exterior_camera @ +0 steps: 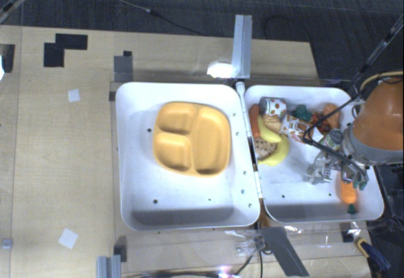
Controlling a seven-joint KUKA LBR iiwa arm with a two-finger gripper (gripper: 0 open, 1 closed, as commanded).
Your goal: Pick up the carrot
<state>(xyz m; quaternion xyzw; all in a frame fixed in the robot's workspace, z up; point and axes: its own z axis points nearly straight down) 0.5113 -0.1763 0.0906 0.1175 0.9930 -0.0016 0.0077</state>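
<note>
Near the right bin's [278, 207] front right corner: carrot [347, 193] just right of the hand [320, 171].
Carrot's long axis runs front-to-back; whether the hand is parted, I cannot tell.

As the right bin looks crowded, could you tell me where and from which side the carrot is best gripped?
Grip the carrot across its orange middle, coming from above. It lies flat near the right bin's front right corner, its green end toward the front wall, so the tool probably has little room to close along its length. Its left side faces bare floor; the banana lies well away.
</note>
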